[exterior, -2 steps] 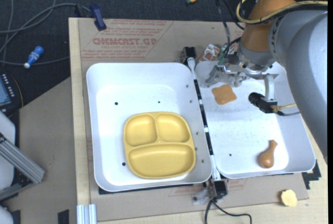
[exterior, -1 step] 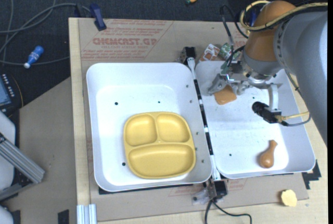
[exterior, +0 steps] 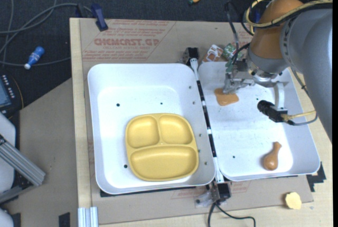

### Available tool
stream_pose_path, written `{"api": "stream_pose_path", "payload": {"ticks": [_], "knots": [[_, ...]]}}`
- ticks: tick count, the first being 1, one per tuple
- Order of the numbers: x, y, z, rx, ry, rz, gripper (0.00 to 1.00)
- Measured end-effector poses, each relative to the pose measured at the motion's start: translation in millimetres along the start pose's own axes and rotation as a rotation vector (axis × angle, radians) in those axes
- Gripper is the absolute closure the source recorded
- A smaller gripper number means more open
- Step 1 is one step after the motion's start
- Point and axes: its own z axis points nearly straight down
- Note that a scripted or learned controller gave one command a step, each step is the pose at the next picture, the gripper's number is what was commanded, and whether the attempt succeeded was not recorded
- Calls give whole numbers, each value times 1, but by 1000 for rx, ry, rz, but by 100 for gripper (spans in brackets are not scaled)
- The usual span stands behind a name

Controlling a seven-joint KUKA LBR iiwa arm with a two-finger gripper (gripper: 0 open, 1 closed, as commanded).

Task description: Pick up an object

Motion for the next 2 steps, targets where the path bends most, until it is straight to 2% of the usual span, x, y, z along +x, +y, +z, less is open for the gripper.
{"api": "stream_pose_path", "payload": {"ticks": [1, 2], "knots": [[-35, -15, -6, 6, -1, 4, 100], [-8, -34, -15, 7, 2, -2, 100]]}}
